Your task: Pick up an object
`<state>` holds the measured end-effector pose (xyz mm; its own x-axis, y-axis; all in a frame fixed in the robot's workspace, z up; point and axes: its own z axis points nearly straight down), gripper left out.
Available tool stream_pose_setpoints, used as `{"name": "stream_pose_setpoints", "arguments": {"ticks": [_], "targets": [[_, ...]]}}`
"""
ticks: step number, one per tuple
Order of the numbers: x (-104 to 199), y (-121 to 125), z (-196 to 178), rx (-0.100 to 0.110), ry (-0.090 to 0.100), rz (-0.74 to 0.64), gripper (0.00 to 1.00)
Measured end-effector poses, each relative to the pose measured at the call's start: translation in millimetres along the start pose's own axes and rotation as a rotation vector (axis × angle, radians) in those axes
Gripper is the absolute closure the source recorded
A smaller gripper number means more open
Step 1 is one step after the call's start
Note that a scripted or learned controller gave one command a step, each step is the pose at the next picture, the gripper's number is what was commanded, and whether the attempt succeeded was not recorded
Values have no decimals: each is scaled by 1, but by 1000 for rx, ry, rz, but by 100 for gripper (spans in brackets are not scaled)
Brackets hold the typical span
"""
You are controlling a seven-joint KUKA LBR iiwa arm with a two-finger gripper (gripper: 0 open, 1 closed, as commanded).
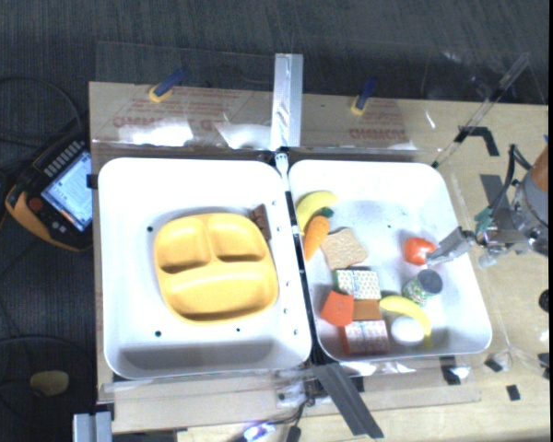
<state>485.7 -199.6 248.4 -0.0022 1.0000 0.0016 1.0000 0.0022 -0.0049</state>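
Off the tabletop's (120,99) 9 o'clock edge, a handheld control unit (60,196) with a lit screen is lying on the dark floor among black cables.

Moving rightward, the left bin (120,191) is carrying a yellow divided plate (217,265) near its middle, and a small brown piece (260,219) is sitting just beside the plate's 1 o'clock corner, against the wall between the bins.

Next, the right bin (396,178) is holding a cluster of small objects. At its 10 o'clock corner a yellow banana (313,203) is lying, with an orange carrot (315,236) touching it below. Just to the right of the carrot, a tan cracker-like slab (345,247) is resting. Below it a checkered block (358,284) is sitting, with an orange-red block (337,308) at its 7 o'clock and a pale red-trimmed block (366,335) lower still. A second banana (407,309) is curving over a white egg-like object (407,331) toward the bin's 5 o'clock corner. A dark round can (426,285) is lying just above that banana, and a red-orange tomato-like object (417,249) is sitting at the can's 11 o'clock.

Reaching in from 3 o'clock, the pincer (452,245) is hovering just beside the tomato-like object and the can; nothing is visibly caught in it, and whether it is spread or pressed together I cannot tell.
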Motion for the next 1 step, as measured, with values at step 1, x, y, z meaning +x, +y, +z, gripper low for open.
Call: {"name": "stream_pose_setpoints", "arguments": {"ticks": [1], "targets": [[-14, 61, 126, 1, 2, 52, 0]]}}
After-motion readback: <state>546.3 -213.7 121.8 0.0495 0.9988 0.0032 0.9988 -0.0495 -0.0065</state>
